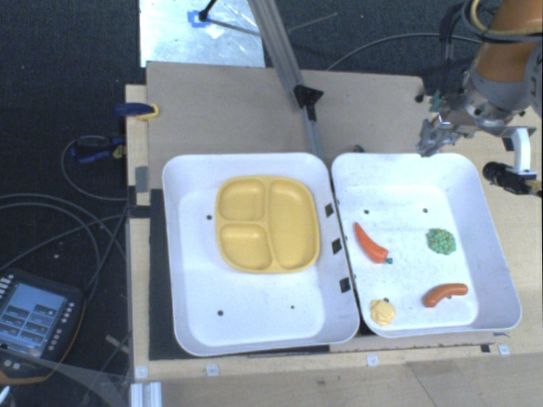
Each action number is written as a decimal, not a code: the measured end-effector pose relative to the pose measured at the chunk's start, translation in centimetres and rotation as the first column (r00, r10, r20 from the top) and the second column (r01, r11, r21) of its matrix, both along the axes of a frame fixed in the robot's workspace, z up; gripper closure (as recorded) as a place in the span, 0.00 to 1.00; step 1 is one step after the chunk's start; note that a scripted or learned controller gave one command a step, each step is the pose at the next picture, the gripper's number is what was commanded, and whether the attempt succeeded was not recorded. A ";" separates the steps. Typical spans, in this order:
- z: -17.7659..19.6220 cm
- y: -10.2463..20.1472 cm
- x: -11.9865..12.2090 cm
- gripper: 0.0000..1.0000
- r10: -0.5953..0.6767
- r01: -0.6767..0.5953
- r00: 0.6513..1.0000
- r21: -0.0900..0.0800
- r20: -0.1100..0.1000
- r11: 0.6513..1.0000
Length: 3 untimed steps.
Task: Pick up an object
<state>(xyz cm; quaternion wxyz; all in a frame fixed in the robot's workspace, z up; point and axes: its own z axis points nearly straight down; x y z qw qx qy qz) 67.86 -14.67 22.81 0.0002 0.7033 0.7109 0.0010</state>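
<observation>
Hovering pincer [430, 138], grip unreadable; descending squarely over nearest green cluster [440, 242], well below, avoiding bin wall [399, 159].

No text, label, brand or number can be read anywhere here; the pendant [32, 319] at the lower left has a lit screen with rows of blurred buttons, too small to make out, and the bins [254, 337] and yellow tray [267, 225] bear no markings
</observation>
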 end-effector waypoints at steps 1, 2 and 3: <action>0.4 4.3 -0.7 1.00 0.000 0.000 1.000 0.000 0.000 1.000; 1.4 9.8 -1.0 1.00 0.001 -0.001 1.000 0.001 0.001 1.000; 0.2 15.5 -2.1 1.00 0.000 0.000 1.000 0.001 -0.002 1.000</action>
